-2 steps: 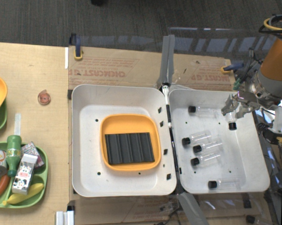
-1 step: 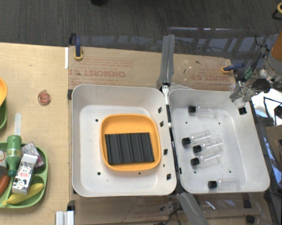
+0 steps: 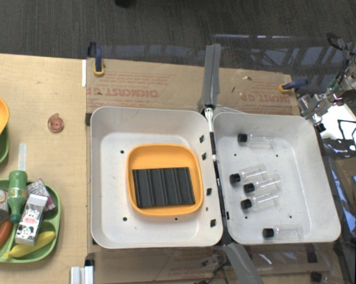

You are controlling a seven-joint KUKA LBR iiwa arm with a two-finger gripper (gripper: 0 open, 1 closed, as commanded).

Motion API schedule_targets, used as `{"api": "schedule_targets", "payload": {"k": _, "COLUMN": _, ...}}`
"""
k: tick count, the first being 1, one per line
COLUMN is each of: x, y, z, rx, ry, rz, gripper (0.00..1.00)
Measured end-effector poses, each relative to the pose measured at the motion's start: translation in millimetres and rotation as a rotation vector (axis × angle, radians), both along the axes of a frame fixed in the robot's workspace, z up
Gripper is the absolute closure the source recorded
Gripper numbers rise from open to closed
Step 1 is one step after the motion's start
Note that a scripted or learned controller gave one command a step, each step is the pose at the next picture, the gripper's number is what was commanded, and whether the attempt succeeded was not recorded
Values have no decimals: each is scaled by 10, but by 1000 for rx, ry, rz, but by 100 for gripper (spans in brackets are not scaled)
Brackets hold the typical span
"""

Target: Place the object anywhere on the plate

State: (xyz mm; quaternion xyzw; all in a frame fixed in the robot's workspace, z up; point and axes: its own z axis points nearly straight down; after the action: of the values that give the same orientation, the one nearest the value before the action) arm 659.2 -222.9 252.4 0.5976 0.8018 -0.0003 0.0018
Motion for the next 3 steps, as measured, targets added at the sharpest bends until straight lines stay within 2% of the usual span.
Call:
{"api": "schedule_targets", "payload": {"k": 1, "x": 6, "y": 15, "z": 346, "rx": 0, "ry": 0, "rz": 164, "gripper": 100}}
{"api": "schedule_targets", "payload": {"k": 2, "x": 6, "y": 13, "z": 929, "rx": 0, "ry": 0, "rz": 346, "gripper": 100}}
{"api": "schedule_targets", "payload": {"k": 3, "x": 7, "y": 13, "z": 1849, "rx": 0, "ry": 1, "rz": 537, "gripper": 100}}
